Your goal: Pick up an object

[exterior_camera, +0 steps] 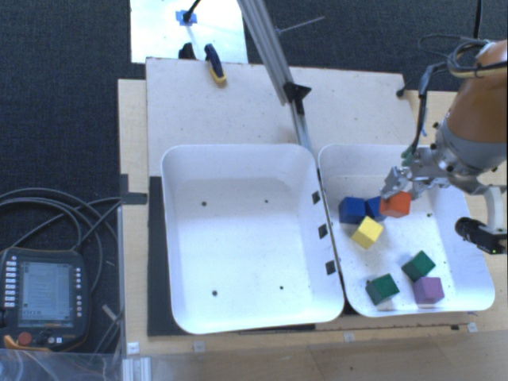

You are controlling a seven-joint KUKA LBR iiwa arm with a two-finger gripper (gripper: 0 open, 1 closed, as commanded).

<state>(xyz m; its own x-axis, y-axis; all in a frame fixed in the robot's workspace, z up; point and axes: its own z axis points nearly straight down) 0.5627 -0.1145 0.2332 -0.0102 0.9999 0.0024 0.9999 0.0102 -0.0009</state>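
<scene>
The grey arm with its orange band reaches over the right shallow white bin [468,288] on the table [238,101]. Its gripper [399,190] sits low over the small orange block [396,205], near the bin's middle; whether the fingers are apart or clamped on it I cannot tell. Just beside the orange block lie a blue cube [353,209] and a yellow cube [367,232]. Two dark green cubes [382,288] and a purple cube [429,290] lie toward the bin's near edge.
</scene>
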